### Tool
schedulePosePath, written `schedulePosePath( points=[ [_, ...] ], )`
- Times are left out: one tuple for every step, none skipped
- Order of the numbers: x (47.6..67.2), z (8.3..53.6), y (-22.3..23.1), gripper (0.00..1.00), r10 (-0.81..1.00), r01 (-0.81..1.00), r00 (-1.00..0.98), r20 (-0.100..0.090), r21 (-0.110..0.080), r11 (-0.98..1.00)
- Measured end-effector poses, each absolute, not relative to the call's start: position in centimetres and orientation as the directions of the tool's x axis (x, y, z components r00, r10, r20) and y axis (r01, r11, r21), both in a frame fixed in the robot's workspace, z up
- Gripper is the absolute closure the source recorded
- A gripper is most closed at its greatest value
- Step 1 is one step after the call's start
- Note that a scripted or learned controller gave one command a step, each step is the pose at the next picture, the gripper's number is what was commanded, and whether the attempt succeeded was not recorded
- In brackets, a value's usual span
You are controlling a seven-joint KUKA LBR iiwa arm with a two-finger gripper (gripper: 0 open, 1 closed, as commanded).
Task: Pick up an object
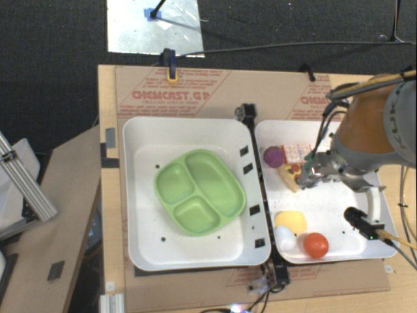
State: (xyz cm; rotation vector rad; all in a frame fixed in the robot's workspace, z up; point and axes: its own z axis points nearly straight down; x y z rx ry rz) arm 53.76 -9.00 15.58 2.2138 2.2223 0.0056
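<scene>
Two white bins sit side by side. The left bin (140,194) holds a green divided plate (199,191). In the right bin (339,243), the gripper (306,173) is low, just right of a purple ball (273,156) and touching a small cluster of toys (293,171). Nearer the front wall lie a yellow object (291,222), a white egg (285,237) and a red ball (316,245).

The claw (307,173) (fingers indistinct) partly hides a small yellowish item (291,177).
</scene>
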Motion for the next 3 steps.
schedulePosePath(
  points=[
    [54.0, 19.9, -9.4, 1.0, 1.0, 1.0, -0.004, -0.001, 0.005, 0.004],
    [54.2, 24.1, -9.5, 1.0, 1.0, 1.0, -0.005, -0.001, 0.007, 0.005],
    [54.6, 24.8, -4.1, 1.0, 1.0, 1.0, -0.009, 0.001, 0.003, 0.009]
  ],
)
